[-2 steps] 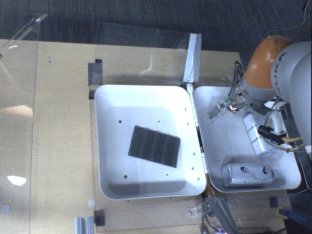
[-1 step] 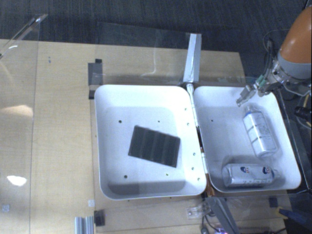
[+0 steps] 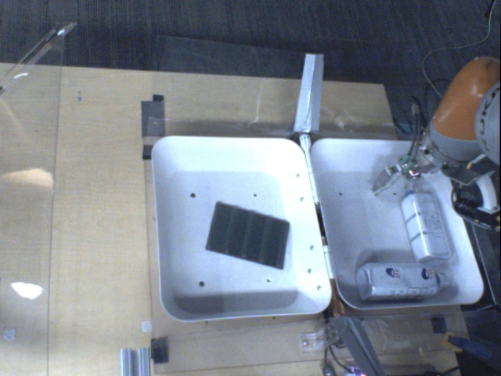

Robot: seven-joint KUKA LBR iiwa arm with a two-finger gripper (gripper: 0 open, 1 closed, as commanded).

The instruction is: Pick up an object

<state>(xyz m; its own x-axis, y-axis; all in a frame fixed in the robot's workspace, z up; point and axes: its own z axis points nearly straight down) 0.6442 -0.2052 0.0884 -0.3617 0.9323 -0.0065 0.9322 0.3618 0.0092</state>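
No text, brand or number can be read anywhere. The silver can lying on its side at the lower right of the frame carries small red and dark blue marks on its label (too blurred to make out), and the pale plastic bottle above it shows only faint grey print.

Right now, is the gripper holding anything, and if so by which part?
It cannot be told. The gripper sits low in the right white bin, just above the top end of the upright-lying silver cylindrical bottle, with nothing seen between its fingers.
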